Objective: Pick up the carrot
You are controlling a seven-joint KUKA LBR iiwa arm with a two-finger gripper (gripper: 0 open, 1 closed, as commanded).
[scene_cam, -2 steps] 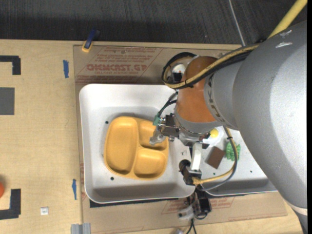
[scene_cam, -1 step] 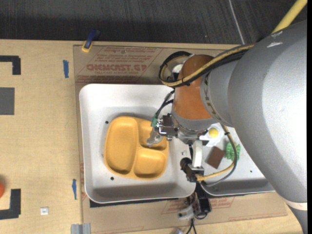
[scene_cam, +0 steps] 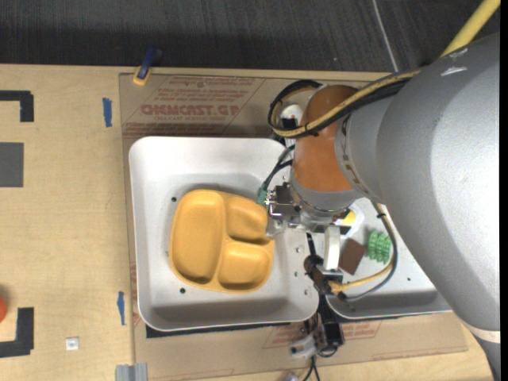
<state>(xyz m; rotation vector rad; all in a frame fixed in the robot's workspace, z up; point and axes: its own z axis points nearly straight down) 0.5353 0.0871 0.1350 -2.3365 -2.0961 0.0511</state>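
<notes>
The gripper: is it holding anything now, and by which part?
Cannot be told. The gripper hangs beside the yellow plate in the left bin, and the arm covers what lies under it.

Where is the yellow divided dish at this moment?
The yellow divided dish lies in the middle of the left white bin in the camera view, its right edge next to the arm's wrist.

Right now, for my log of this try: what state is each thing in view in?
yellow divided plate: lying flat, right way up, in the left bin.
green ridged toy: lying in the right bin, partly tucked under the arm.
arm: reaching in, wrist pointing down over the wall between the bins.
</notes>
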